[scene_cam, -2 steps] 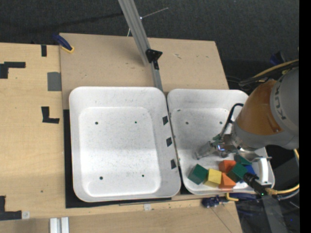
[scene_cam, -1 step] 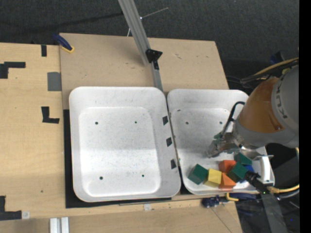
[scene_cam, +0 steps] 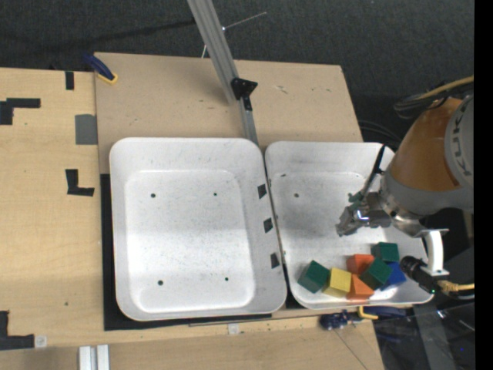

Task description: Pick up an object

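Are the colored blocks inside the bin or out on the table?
Inside. The colored blocks sit bunched in the near corner of the right shallow white bin, within its rim.

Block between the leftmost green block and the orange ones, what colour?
Yellow, seen in the camera view, in the right bin.

Arm (scene_cam: pixel 439 160) low, tool (scene_cam: pixel 352 220) pointing left.

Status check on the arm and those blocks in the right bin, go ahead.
Gripper over right bin, above the blocks. Green block, yellow block, orange block clustered at near edge, untouched. Nothing between gripper and pile.
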Robot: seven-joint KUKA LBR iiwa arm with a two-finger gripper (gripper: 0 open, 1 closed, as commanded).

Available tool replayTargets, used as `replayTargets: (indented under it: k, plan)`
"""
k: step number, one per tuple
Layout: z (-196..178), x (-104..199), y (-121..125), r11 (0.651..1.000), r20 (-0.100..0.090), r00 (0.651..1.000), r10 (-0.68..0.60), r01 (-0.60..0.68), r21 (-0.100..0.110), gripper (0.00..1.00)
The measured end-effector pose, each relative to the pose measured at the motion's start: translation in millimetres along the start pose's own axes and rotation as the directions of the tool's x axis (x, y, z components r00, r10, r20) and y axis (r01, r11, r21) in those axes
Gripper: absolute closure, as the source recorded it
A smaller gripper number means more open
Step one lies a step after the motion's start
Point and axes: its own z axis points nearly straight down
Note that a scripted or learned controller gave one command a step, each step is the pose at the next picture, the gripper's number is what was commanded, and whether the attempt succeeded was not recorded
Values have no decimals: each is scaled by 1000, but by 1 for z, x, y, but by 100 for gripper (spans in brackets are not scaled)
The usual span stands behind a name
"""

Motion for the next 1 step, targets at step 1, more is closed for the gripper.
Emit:
replayTargets:
  k: [1]
  plan:
    - [-42,0,4,1000,0,1000,1,-1,1,100]
